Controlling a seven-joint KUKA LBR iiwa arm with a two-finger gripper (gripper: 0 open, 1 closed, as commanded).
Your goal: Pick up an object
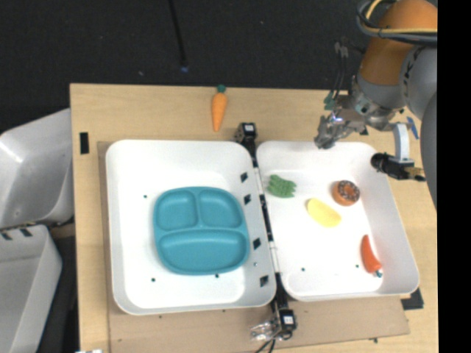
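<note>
Fingers (326, 139) hang over the right bin's (397, 219) far rim, too blurred to tell their opening, nothing seen between them. Objects lie nearer the camera: green piece (281, 187), yellow piece (322, 212), brown disc (346, 191), red piece (369, 254). Descending here risks striking the rim and closing on nothing.

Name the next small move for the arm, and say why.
Probably lower the gripper forward into the right bin toward the round brown toy. The gripper sits at the bin's far rim with nothing visibly held, and that toy looks the closest.
</note>
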